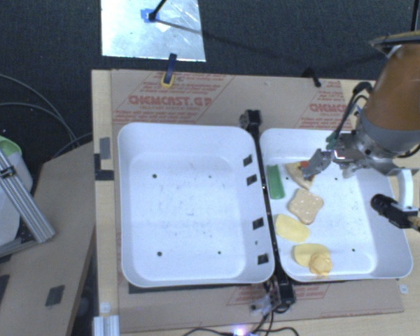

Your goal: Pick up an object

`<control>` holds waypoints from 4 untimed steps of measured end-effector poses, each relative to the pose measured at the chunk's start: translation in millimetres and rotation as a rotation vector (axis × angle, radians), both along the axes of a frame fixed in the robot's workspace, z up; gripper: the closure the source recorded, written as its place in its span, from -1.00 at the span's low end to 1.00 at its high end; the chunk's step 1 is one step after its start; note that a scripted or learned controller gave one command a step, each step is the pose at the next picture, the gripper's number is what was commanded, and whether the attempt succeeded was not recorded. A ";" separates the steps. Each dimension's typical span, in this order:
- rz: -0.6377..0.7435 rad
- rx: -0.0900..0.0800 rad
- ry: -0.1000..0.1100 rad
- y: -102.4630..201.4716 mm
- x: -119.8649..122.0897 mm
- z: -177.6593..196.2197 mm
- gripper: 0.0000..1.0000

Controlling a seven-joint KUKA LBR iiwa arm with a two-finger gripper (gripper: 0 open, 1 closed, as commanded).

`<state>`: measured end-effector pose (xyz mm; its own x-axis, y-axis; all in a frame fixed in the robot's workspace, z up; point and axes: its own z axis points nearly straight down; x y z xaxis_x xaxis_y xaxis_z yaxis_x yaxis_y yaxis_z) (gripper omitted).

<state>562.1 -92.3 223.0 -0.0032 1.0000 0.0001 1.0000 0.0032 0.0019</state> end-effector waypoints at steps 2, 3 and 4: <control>0.005 0.002 -0.004 56.2 -67.3 -12.4 -1.00; 0.001 0.001 0.003 70.3 -75.5 -39.8 -1.00; -0.009 -0.002 0.007 -2.3 -68.7 -124.5 -1.00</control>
<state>493.3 -94.6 98.5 0.0061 1.0000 -0.0024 1.0000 -0.0061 -0.0049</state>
